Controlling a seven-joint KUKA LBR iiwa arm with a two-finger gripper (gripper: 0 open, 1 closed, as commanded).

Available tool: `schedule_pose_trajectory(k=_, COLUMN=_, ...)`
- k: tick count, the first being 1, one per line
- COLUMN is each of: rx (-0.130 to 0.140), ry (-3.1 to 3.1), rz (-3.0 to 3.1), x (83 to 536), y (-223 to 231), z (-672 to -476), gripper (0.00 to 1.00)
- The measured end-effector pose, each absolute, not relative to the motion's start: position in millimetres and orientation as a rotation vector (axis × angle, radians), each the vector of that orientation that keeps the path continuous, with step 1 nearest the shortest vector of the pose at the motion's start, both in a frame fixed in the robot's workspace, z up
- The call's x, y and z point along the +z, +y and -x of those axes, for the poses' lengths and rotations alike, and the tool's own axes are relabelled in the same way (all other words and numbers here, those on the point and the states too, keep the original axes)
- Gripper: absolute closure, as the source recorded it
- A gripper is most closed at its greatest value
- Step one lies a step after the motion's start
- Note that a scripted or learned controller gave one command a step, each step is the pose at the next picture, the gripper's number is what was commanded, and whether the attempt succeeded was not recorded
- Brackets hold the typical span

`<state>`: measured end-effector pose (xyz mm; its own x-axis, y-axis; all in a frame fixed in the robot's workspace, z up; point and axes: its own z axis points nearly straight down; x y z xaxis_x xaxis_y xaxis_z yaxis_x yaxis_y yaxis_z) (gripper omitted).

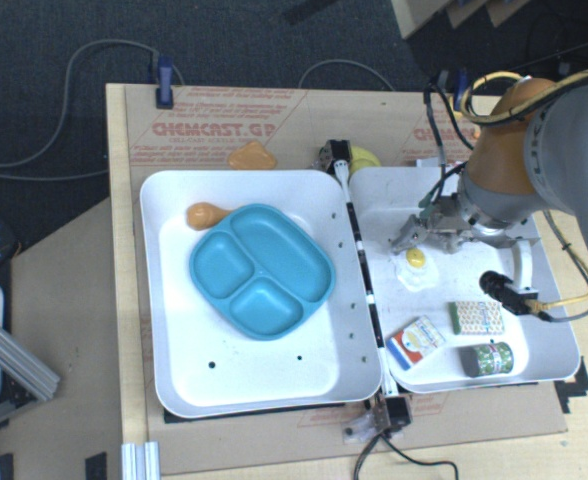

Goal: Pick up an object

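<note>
Dark blue carpet floor [64, 18] around a cardboard-topped bench [274, 118], cables trailing.

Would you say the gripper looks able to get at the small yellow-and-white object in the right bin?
Probably yes: the gripper hangs just above the yellow-and-white object, which lies alone on the right bin floor with nothing over it.

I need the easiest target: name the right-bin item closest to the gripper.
The fried egg, just below the gripper. The carton, box and can lie nearer the bin's front edge.
</note>
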<state>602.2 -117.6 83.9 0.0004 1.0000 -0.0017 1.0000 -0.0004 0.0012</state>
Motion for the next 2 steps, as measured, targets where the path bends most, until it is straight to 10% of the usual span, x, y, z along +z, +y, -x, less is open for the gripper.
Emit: schedule_pose_trajectory(k=2, rx=-0.001, ry=2.223, rz=-2.221, x=84.7, y=-111.8, z=-602.9, gripper=0.00)
